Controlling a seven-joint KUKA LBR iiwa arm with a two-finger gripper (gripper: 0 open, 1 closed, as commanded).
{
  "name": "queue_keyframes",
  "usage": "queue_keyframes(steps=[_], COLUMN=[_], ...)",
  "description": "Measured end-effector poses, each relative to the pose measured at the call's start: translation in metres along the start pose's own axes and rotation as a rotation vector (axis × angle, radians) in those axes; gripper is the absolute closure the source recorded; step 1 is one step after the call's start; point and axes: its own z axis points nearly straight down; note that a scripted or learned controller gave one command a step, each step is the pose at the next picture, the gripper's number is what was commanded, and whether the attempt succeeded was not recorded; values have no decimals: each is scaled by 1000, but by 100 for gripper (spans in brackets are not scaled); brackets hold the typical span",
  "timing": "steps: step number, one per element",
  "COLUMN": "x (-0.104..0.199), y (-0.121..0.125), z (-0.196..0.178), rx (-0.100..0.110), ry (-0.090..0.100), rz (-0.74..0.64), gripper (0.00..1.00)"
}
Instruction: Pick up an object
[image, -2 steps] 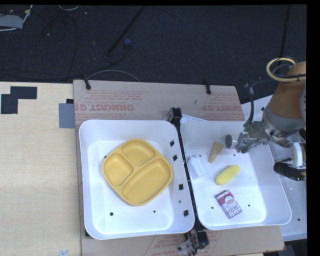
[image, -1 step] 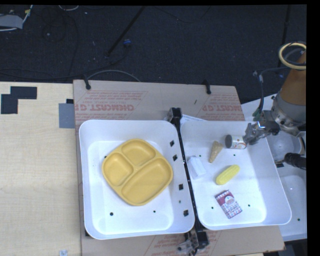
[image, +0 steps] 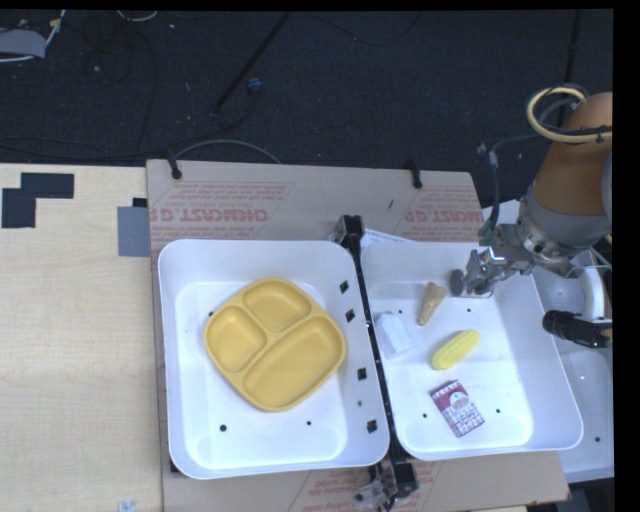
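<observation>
The right bin (image: 545, 400) holds a yellow corn cob (image: 455, 349), a tan cone-shaped piece (image: 430, 301), a small red and white packet (image: 457, 408) and a white crumpled item (image: 392, 333). My gripper (image: 476, 277) hangs over the bin's upper right part, just right of the tan cone and above the corn cob. Nothing shows between its fingers.
The left bin (image: 190, 420) holds a yellow divided plate (image: 275, 343). A black divider (image: 362, 340) separates the two bins. Cardboard (image: 300, 200) lies under both bins. The arm's grey body and orange band (image: 575, 170) stand at the right.
</observation>
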Motion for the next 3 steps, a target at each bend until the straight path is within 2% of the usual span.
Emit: queue_keyframes(steps=[1, 2, 3], x=[54, 114, 161], y=[-11, -28, -39], z=[-9, -9, 0], rx=[1, 2, 3], ry=[0, 0, -1], rz=[0, 0, 1], gripper=[100, 100, 100])
